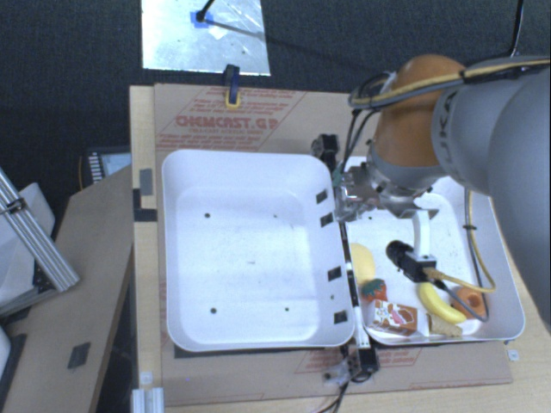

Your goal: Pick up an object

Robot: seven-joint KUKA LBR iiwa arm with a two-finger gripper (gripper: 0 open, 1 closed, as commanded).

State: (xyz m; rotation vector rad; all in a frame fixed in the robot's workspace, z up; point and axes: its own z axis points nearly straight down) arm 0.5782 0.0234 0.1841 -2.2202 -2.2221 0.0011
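My gripper [348, 198] hangs under the orange-banded wrist at the far left corner of the right bin [508, 317], close to the wall shared with the left bin. Nearer the front of that bin lie a yellow lemon-shaped thing [364, 261], a small red and orange thing [374, 290], a flat red and white packet [394, 317], a banana [439, 305] and an orange thing [473, 300]. All of them lie apart from the gripper, toward the front. The arm hides much of the bin's back half.
The left bin [185, 166] sits beside the right one on a cardboard sheet [232, 114]. A shiny metal plate [202, 24] lies at the back. An aluminium rail [34, 243] slants at the left edge.
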